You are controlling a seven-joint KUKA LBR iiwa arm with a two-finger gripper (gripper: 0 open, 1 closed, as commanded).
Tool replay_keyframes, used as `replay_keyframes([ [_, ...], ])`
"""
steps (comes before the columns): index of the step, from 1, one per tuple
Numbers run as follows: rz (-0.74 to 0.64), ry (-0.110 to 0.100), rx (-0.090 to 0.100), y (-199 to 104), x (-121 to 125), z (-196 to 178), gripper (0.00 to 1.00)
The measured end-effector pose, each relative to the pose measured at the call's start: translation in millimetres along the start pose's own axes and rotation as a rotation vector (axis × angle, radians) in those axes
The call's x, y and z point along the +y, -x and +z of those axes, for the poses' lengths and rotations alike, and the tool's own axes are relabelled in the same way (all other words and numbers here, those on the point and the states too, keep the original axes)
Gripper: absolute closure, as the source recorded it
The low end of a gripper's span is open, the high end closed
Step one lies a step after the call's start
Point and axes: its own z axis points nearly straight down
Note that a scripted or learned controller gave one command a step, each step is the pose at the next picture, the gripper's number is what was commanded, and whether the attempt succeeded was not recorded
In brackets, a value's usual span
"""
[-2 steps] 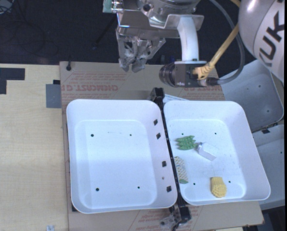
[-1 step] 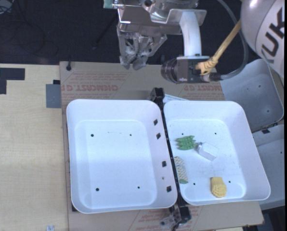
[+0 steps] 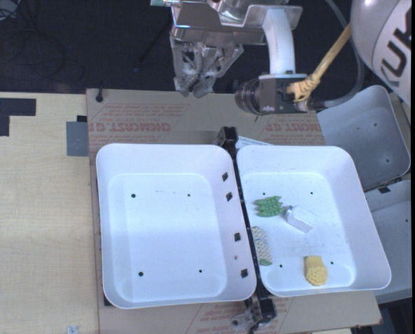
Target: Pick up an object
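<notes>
Nearest, in right bin (image 3: 347, 165): yellow corn cob (image 3: 316, 270), bumpy, short, by the front wall. Going left to right there: netted pale item (image 3: 262, 245) at the left wall, green leafy piece (image 3: 269, 206), small clear bottle (image 3: 298, 218) just beside it. Gripper (image 3: 197, 82) high beyond left bin (image 3: 117, 165), well apart from all of them. Grasping nothing; open or clenched, cannot tell.
</notes>
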Motion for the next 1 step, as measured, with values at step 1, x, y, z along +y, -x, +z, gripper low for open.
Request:
replay_keyframes([
  [1, -0.003, -0.004, -0.002, -1.1, -0.3, -8.9, 1.00],
])
